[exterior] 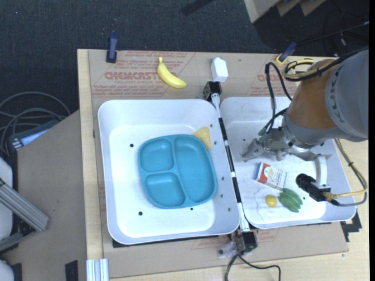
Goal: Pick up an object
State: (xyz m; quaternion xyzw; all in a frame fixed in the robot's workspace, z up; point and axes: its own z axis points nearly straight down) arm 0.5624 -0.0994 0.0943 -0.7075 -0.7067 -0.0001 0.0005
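Arm (328, 104) reaches in from the right, over the right bin (243, 119). Gripper (266, 147) sits low near the middle of that bin, toward its left half. From this angle you cannot tell whether the gripper is spread or pressed together; the wrist covers much of it.

Right bin, candidates for the pick:
- Carton (269, 175), white with red and blue, lies flat just below the gripper in the view. You cannot tell whether they touch.
- Yellow ball (270, 201) is near the front wall, just below the carton.
- Green piece (290, 199) is just beside the ball, on its right, apart from the carton.

Left bin (123, 157):
- Blue plate (176, 171), three compartments, lies flat near the centre.
- Pale yellow wedge (203, 136) touches the plate's far right corner, close to the wall between the bins.

On the surface (129, 81) behind the bins:
- Banana (170, 75) lies behind the left bin.
- White block (219, 68) lies behind the seam between the two bins.
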